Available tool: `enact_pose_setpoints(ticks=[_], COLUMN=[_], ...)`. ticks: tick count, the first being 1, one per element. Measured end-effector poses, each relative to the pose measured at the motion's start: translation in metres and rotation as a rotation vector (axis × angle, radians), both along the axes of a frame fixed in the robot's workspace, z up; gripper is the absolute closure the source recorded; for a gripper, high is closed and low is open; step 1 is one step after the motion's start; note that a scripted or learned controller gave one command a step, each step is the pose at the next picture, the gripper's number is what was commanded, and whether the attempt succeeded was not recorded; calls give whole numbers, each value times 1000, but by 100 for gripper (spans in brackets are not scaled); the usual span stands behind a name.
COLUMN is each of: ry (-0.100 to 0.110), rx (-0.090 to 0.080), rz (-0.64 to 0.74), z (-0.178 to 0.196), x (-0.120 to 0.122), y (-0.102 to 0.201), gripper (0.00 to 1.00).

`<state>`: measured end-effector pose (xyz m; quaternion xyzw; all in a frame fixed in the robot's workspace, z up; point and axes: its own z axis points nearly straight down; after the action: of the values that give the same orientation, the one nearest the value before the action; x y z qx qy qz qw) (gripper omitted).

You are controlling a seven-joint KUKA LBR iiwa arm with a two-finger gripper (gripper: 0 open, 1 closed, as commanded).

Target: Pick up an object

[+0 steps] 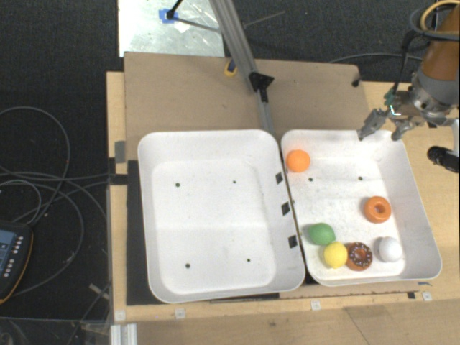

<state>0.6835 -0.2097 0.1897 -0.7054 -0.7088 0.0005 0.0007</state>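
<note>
My gripper (383, 127) hangs over the far edge of the right bin (338, 192), fingers open and spread with nothing between them. Below it in that bin lie an orange ball (297, 161) near the far left corner, an orange ring (377, 209) at the right side, and along the near side a green lime-like object (320, 233), a yellow ball (335, 254), a brown sprinkled donut (358, 256) and a white ball (389, 249). All objects rest well apart from the gripper.
The left bin (154, 192) sits beside the right one on a brown board. A grey metal pole (237, 34) slants down to the bins' far junction. Cables (36, 192) lie on the dark floor at left.
</note>
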Motion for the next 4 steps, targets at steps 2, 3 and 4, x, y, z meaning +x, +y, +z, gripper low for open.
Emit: enact_pose_setpoints(ticks=[2, 3, 4], ry=[1, 4, -2], rx=[0, 3, 0], rz=[-2, 1, 6], z=[-57, -98, -86], x=[-2, -2, -1], y=[-4, -3, -3], gripper=[0, 0, 100])
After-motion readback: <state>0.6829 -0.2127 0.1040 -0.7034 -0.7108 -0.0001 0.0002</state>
